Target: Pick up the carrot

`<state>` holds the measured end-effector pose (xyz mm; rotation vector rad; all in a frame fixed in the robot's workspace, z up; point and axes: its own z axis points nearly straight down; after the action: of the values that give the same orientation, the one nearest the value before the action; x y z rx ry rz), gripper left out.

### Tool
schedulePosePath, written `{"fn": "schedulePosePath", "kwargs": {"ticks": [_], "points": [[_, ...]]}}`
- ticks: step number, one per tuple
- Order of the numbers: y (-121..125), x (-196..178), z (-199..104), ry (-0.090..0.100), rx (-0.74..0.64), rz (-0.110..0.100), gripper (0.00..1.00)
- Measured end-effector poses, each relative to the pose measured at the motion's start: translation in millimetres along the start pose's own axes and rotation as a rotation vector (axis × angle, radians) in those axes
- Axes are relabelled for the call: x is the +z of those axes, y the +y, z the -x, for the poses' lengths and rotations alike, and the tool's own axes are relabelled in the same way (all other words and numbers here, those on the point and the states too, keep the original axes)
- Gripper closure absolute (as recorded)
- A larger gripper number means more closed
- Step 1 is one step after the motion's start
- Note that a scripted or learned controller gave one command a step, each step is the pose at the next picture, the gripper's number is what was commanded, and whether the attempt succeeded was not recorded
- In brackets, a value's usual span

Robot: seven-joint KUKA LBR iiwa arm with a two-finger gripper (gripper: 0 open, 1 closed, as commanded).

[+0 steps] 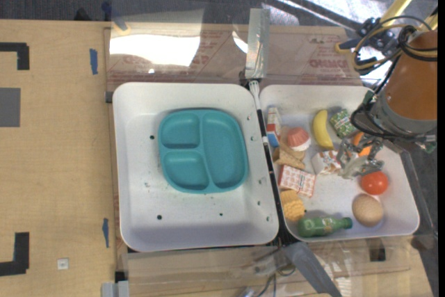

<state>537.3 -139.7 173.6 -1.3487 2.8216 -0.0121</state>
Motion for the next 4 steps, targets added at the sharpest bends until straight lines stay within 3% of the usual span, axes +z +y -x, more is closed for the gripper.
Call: {"fn": "schedulePosePath", "kwargs": {"ticks": [1, 2, 3, 4], "points": [[0.8, -6.4, 1.0, -0.003, 0.004, 0.004, 1.0], [47.8, -60.9, 66.0, -0.001, -0.155, 0.006, 1.0], [-16.6, -187.7, 24.6, 0.002, -0.35, 0.0, 1.0], [12.9, 28.8, -16.4, 0.003, -0.622, 0.023, 1.0]]}}
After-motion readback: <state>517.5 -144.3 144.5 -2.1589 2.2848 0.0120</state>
